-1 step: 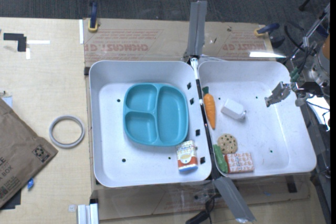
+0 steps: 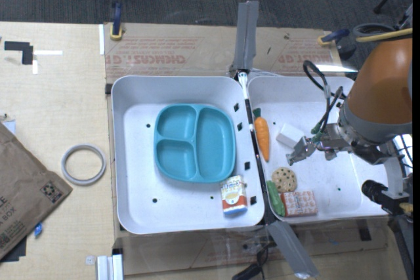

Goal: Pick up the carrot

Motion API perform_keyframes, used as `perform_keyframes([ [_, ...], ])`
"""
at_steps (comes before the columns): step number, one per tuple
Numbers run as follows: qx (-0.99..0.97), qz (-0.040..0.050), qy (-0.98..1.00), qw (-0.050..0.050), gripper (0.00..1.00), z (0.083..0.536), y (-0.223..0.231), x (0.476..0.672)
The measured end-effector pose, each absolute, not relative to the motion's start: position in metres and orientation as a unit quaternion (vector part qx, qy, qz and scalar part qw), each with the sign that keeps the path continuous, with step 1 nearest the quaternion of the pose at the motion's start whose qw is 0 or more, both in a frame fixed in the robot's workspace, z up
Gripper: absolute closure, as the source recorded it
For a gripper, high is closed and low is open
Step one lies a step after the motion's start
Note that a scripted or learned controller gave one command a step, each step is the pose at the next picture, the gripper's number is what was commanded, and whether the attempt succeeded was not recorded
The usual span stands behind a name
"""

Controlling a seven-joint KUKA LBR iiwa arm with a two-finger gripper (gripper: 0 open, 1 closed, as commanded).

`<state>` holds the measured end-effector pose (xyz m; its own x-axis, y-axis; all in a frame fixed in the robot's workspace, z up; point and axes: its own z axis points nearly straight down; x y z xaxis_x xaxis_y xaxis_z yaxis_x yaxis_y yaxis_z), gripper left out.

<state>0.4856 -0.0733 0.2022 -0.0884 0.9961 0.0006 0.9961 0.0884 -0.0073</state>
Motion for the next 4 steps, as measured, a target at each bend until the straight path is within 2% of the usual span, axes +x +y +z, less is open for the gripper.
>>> perform_keyframes([
  [1, -0.536, 0.0014, -0.844, 0.001, 0.0, 0.195, -0.022, 0.567],
  [2, -0.554, 0.0015, -0.832, 0.002, 0.0, 0.189, -0.035, 0.526],
  [3, -0.439, 0.0008, -0.899, 0.001, 0.0, 0.19, -0.011, 0.576],
  [4, -0.442, 0.0007, -0.897, 0.0, 0.0, 0.19, -0.009, 0.576],
])
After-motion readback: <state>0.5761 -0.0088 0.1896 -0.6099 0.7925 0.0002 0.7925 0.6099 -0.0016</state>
